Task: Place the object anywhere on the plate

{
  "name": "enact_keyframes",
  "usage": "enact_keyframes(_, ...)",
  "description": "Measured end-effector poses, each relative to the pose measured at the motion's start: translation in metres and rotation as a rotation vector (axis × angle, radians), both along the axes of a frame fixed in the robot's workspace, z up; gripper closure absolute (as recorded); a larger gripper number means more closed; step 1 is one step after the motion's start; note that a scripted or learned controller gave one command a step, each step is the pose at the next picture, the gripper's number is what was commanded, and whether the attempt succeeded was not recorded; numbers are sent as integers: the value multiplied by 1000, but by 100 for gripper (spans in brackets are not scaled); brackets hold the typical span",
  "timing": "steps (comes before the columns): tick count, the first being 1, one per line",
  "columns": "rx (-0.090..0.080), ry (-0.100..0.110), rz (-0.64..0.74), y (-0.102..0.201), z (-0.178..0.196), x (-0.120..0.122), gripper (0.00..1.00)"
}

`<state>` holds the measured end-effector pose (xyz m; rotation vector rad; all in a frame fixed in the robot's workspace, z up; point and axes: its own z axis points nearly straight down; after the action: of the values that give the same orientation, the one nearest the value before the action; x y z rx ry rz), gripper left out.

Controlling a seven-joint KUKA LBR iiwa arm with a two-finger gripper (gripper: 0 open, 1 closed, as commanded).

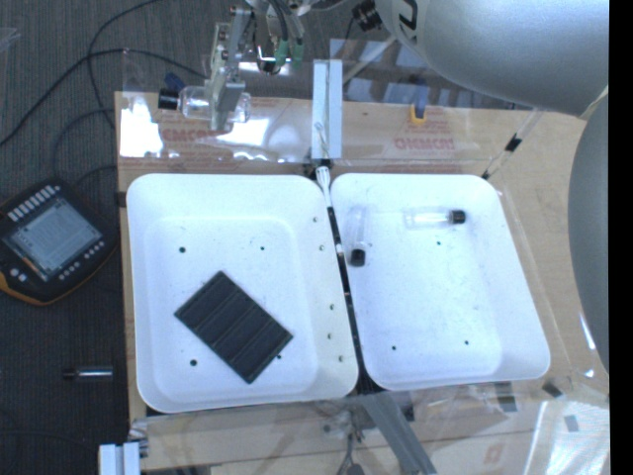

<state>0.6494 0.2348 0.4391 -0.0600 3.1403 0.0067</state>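
Observation:
A dark ridged rectangular plate lies tilted on the floor of the left bin. My gripper hangs past the far edge of that bin, over the bench's back left. It is shut on a clear vial, which sticks out to the left of the fingers with its dark cap at the far end. Two more clear vials with black caps lie in the right bin: one lies crosswise near the back, and the other rests against the left wall.
A metal upright post stands behind the seam between the bins. A teach pendant lies on the floor to the left, with a small dark cylinder nearer the front. The arm's grey body fills the upper right.

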Motion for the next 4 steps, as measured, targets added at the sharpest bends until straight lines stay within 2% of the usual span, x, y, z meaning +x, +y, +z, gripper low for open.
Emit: enact_keyframes(4, 15, -1, 1, 7, 29, 8, 100)
